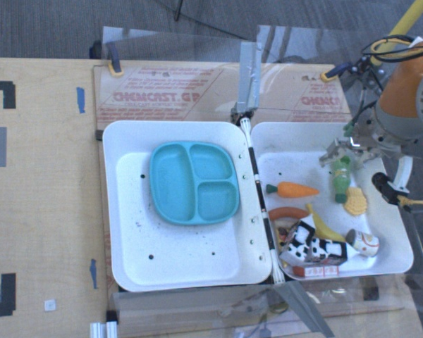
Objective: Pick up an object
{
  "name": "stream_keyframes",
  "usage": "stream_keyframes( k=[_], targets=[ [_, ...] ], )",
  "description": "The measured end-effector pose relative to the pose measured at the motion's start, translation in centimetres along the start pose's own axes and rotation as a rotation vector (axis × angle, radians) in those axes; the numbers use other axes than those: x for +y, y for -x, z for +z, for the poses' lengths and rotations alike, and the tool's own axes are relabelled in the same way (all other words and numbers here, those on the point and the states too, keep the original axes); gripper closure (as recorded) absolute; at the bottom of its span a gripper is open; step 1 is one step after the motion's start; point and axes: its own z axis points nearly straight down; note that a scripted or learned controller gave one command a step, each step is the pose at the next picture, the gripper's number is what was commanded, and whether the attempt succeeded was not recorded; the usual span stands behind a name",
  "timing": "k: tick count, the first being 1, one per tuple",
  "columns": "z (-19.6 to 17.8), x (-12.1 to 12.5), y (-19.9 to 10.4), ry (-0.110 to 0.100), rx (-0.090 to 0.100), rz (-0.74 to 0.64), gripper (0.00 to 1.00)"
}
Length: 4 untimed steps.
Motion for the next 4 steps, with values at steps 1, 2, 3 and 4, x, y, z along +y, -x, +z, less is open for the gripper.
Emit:
stream_keyframes(
  k=[1,2,3,4],
  targets=[
    [-0.59,-0.07,-0.01,-0.006,-0.003,-0.002,1.00],
    [-0.59,-0.06,-0.07,-0.006,-0.002,-0.002,0.00],
    [-1.37,-0.01,-0.11,-0.007,-0.004,-0.005,1.00],
    [-1.27,-0.06,-0.14,-0.009,-0.004,-0.005,0.00]
  ],
)
